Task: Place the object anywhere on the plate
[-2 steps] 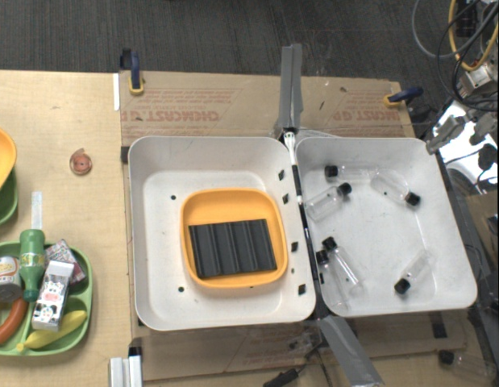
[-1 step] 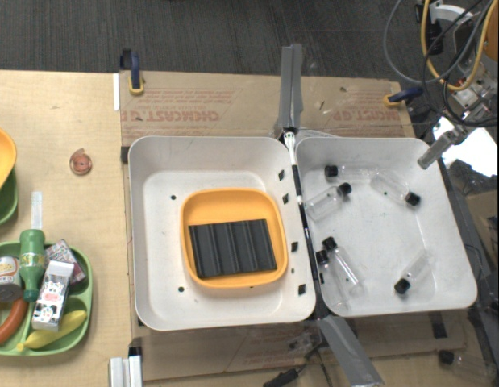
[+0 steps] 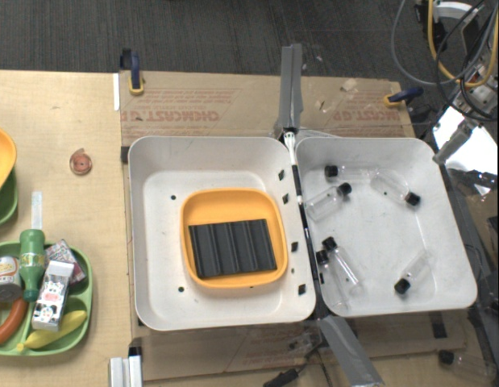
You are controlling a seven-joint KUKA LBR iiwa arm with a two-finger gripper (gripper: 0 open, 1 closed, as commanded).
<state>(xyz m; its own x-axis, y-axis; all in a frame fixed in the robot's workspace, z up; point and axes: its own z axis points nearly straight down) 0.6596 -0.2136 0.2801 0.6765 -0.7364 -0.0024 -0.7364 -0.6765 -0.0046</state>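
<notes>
Vials [image 3: 339, 266] lie scattered in right bin [image 3: 442, 293]; plate [image 3: 233, 202] sits left, across the divider. End effector state: cannot tell.

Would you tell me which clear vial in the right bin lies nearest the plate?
The vial at the bin's lower left, beside the divider; the other vials lie farther right or higher.

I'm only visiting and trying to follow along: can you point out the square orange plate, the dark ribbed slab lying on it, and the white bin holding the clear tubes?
Square orange plate [image 3: 233, 199]: camera view, its bare upper rim.
Dark ribbed slab [image 3: 232, 247]: camera view, its middle.
White bin with clear black-capped tubes [image 3: 370, 156]: camera view, its bare upper floor.
</notes>
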